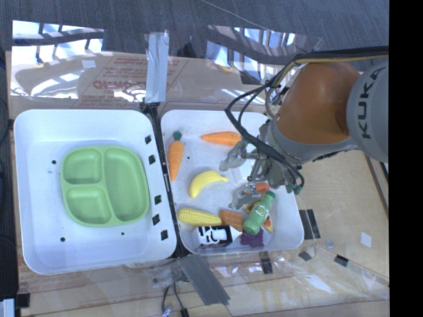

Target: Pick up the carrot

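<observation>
Carrot (175,157) lies against right bin's (198,121) left wall.

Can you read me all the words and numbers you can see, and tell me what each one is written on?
"KUKA": on the grey arm, at the right edge of the view.
Red print on the cardboard behind the bins: too blurred to read.
White marks on the black card at the front of the right bin: not readable.
Label on the green bottle: too small to read.
</observation>
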Robot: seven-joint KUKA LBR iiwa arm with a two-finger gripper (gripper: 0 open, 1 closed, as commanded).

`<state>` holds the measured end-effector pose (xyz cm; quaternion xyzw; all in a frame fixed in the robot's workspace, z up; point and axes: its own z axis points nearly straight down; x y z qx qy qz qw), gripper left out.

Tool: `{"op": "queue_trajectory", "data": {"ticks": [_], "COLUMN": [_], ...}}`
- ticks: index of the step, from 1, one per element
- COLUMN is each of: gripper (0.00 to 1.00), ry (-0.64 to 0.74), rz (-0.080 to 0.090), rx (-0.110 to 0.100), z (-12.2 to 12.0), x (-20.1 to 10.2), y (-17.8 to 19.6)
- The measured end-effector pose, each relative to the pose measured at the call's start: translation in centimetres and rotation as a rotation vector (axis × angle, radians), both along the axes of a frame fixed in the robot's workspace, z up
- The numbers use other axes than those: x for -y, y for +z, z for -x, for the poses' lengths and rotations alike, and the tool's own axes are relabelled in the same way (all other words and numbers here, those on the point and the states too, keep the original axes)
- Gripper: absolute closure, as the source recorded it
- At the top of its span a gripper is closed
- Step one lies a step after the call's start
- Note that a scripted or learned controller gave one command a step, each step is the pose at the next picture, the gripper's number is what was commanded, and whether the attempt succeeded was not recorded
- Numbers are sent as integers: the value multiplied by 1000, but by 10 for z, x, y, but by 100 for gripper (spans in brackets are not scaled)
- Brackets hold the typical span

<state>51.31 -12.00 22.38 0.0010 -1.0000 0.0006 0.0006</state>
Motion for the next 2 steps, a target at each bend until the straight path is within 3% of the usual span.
{"op": "queue_trajectory", "data": {"ticks": [1, 2], "gripper": [0, 0], "ry": [-84, -592], "rz": [-4, 0], "rx": [-11, 2], "z": [-39, -110], "x": [4, 7], "y": [-113, -132]}}
